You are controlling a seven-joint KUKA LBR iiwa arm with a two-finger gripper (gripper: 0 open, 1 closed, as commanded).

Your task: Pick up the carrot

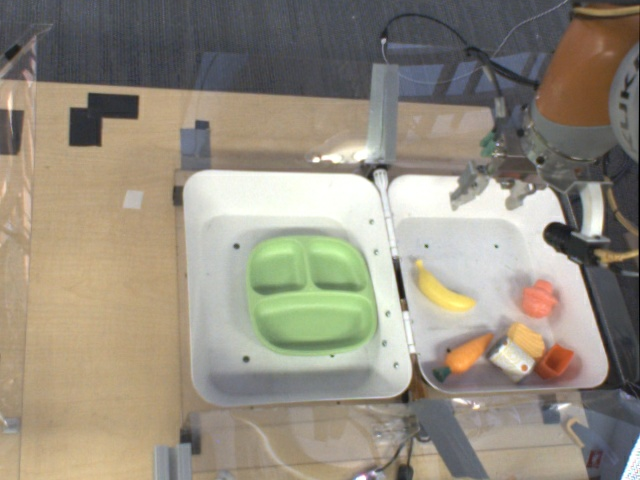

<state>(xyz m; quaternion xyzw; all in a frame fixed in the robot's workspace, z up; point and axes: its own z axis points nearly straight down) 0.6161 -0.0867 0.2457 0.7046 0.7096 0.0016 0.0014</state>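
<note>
1. Left bin (pixel 200 268): a glossy green sectioned plate (pixel 312 294) sits centred, with bare white floor around it.
2. Right bin (pixel 480 238): curved banana (pixel 444 290) mid-floor; the carrot (pixel 468 355), tapered and orange, lies near the front rim.
3. Gripper (pixel 492 190), fingers spread apart, hangs over the far rim, holding nothing.

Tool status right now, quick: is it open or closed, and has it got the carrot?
Tool: open, holding nothing, up at the far edge of the right bin. The carrot lies in that bin near its front wall, untouched.
</note>
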